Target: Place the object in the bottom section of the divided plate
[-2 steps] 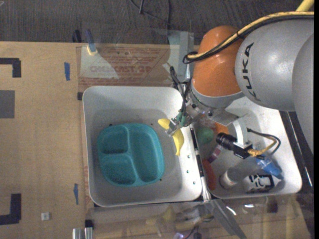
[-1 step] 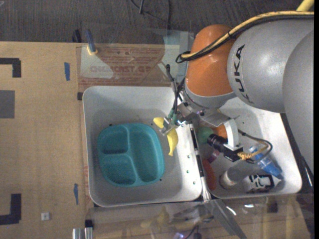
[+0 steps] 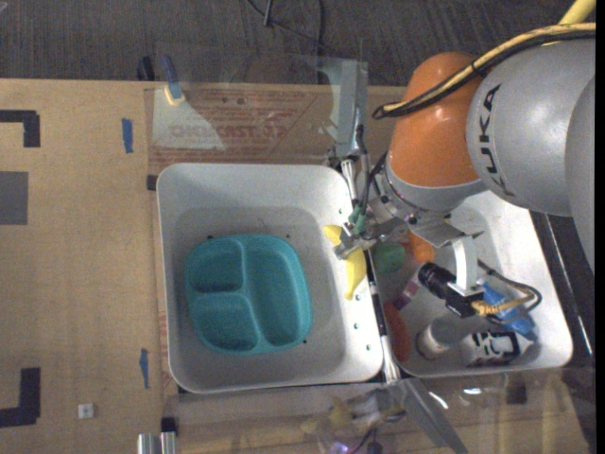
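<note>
Gripper (image 3: 352, 237): low over the wall shared by the two bins, on the left bin's (image 3: 189, 197) side. It is tangled visually with its own hardware. Cannot tell how far it is open, nor whether it has hold of anything.

Yellow object (image 3: 353, 270): long and slightly curved, directly under and just below the gripper, touching or very nearly touching it. It lies along the left bin's right wall, one end poking out on the gripper's left. It is off the plate, with bare bin floor between the two.

Divided plate (image 3: 248, 293): teal, three compartments, flat on the left bin's floor toward its left and lower part. Two smaller sections are on its left side, one larger section on its right.

Right bin (image 3: 553, 310): a green thing (image 3: 388, 254) and an orange thing (image 3: 422, 249) just right of the gripper. A red piece (image 3: 397, 327) lies against the dividing wall, a pale upright cylinder (image 3: 433, 339) beside it, and a blue item (image 3: 518, 327) further right.

Arm (image 3: 529, 112): grey with an orange band, crossing above the right bin.

Bench (image 3: 76, 253): tan, with black corner marks near its left edge.
</note>
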`<move>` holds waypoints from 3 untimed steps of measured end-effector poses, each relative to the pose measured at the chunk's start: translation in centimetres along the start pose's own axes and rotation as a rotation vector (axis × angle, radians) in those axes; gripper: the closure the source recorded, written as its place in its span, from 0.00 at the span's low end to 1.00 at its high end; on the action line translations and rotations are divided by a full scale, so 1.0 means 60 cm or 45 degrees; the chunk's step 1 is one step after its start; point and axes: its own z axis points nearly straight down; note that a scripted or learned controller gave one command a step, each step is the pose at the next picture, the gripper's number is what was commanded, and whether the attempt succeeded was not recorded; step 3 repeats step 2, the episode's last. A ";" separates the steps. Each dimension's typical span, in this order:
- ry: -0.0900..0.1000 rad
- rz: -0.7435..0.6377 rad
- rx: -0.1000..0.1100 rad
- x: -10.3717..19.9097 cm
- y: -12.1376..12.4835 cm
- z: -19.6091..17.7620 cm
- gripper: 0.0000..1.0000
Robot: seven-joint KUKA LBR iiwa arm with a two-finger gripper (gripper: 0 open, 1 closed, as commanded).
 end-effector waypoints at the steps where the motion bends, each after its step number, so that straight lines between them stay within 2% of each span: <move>1: -0.002 0.049 -0.004 0.138 0.023 -0.053 1.00; 2: -0.003 0.049 -0.003 0.138 0.023 -0.053 0.00; 3: -0.003 0.049 -0.003 0.138 0.023 -0.053 0.00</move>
